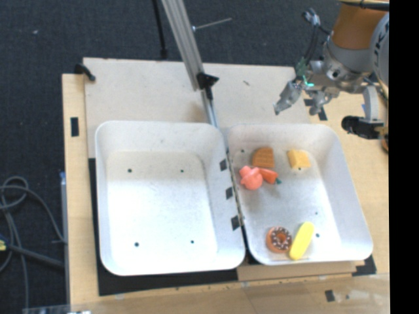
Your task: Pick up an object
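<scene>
Right bin (340, 175): five items; my end effector (302, 98) above its far edge, over the counter (262, 84).
Contents: brown piece (263, 157) and yellow block (299, 159) at the far side; pink toy (250, 177) touching an orange piece (269, 175); doughnut (279, 239) beside yellow banana (302, 241) at the near side. My end effector grasps nothing; whether released or clenched, I cannot tell.
</scene>
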Controlling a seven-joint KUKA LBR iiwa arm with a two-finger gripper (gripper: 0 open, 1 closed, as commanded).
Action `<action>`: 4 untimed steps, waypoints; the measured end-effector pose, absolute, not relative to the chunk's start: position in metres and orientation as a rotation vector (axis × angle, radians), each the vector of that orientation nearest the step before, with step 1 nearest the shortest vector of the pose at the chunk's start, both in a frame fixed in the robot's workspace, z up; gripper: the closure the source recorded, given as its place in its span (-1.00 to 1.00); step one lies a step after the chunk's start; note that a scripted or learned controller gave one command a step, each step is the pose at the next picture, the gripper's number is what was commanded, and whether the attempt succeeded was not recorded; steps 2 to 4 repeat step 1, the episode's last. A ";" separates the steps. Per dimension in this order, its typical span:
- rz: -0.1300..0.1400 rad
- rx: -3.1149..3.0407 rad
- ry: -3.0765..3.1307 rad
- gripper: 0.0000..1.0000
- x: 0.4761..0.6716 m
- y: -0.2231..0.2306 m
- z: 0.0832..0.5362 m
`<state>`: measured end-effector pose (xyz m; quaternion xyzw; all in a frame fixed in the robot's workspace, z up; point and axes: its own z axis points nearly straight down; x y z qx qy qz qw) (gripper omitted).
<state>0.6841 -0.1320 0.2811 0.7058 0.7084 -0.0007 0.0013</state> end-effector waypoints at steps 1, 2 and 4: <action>-0.006 2.217 2.227 -1.00 0.687 -0.124 0.225; -0.006 2.217 2.227 -1.00 0.687 -0.124 0.225; -0.006 2.217 2.227 -1.00 0.687 -0.124 0.225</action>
